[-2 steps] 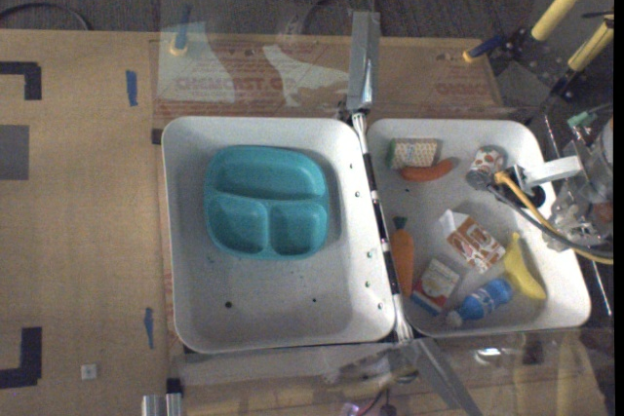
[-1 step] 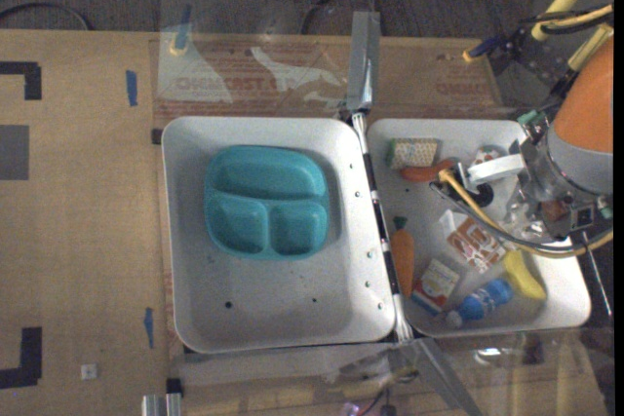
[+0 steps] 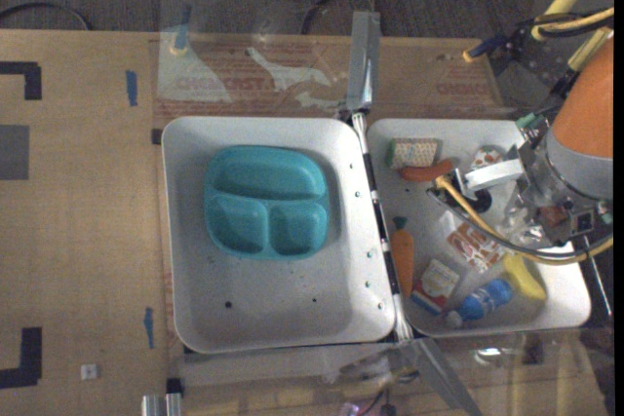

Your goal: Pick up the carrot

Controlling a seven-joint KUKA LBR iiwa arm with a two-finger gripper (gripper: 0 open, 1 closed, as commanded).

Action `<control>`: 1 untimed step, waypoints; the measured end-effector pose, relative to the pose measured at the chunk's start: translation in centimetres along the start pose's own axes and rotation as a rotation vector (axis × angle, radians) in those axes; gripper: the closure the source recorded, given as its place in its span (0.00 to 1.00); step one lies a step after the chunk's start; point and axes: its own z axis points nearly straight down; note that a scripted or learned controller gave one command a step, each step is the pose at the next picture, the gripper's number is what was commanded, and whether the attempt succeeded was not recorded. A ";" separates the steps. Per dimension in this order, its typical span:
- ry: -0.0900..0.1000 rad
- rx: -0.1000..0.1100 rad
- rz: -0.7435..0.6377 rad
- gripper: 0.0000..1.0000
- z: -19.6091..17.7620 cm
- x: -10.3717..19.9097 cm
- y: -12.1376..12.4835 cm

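The carrot (image 3: 402,255) is a short orange piece with a green top. It lies lengthwise against the left wall of the right bin (image 3: 575,312), near the front. My gripper (image 3: 515,214) hangs over the right half of that bin, well to the right of the carrot and apart from it. Cables and the grey wrist crowd around it. Nothing can be made out in its grasp.
The right bin also holds a red sausage (image 3: 426,173), a cracker-like block (image 3: 414,152), a snack packet (image 3: 474,245), a small box (image 3: 439,280), a blue bottle (image 3: 485,300) and a yellow banana (image 3: 526,279). A teal divided plate (image 3: 265,200) lies in the left bin (image 3: 185,239).
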 end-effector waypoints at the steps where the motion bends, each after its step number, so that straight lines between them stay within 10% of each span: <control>1: 0.001 -0.001 0.020 1.00 0.5 -0.8 3.7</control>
